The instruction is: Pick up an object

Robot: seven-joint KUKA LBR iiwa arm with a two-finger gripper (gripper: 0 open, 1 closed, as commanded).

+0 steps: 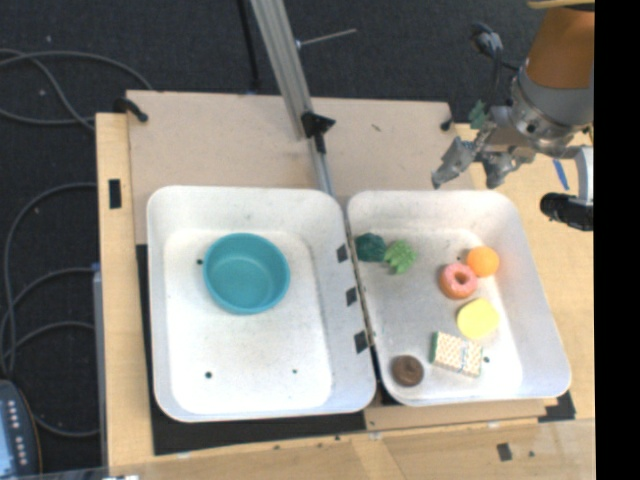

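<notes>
Glossy plastic teal bowl (247,273) (smooth) in matt white bin (180,368).

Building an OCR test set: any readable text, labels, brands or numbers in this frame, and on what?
None readable.
The patterned packet in the right bin: printed pattern, too blurred to read as text.
The teal bowl, pink donut and gripper carry no visible marking.

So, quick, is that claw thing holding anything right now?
Gripper: open, holding nothing, poised above the far rim of the right bin.
</notes>
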